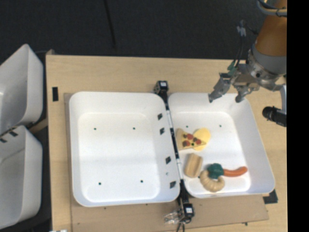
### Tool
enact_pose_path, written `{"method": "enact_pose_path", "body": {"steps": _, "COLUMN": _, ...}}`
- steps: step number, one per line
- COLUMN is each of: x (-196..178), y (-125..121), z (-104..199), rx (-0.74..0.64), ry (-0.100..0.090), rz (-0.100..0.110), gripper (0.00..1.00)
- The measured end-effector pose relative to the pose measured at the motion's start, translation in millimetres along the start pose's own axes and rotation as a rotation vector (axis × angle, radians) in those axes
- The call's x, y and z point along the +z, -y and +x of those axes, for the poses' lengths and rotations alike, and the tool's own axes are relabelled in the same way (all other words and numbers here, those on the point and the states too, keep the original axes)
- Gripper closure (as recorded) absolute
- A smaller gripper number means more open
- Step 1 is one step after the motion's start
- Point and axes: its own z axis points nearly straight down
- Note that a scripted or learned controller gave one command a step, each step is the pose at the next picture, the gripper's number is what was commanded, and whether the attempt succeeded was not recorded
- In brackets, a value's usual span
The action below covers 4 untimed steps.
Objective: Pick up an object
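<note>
Four objects: all lie in the right bin (pixel 251 124), below and toward the near side of the jaws.
Gripper (pixel 226 95): jaws spread wide, nothing between them, poised over the bin's far edge.
Pizza slice (pixel 194 138): nearest to the jaws, just below them.
Bread piece (pixel 193 165): further down, beside the divider.
Green-topped carrot (pixel 227 171) and tan curl (pixel 212 183): furthest from the jaws.
Progress: nothing lifted yet; by my reckoning the descent, grasp and lift all remain.
</note>
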Motion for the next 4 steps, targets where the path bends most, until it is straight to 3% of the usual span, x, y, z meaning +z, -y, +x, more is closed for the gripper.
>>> {"method": "enact_pose_path", "body": {"steps": 1, "x": -71.6, "y": 31.2, "z": 43.4, "rx": -0.001, "ry": 0.0, "rz": -0.005, "gripper": 0.0}}
{"method": "enact_pose_path", "body": {"steps": 2, "x": -203.6, "y": 54.5, "z": 75.6, "rx": -0.002, "ry": 0.002, "rz": -0.011, "gripper": 0.0}}
{"method": "enact_pose_path", "body": {"steps": 3, "x": -257.9, "y": 65.7, "z": 175.7, "rx": -0.007, "ry": -0.001, "rz": -0.008, "gripper": 0.0}}
{"method": "enact_pose_path", "body": {"steps": 4, "x": -254.1, "y": 113.1, "z": 171.3, "rx": 0.002, "ry": 0.001, "rz": 0.001, "gripper": 0.0}}
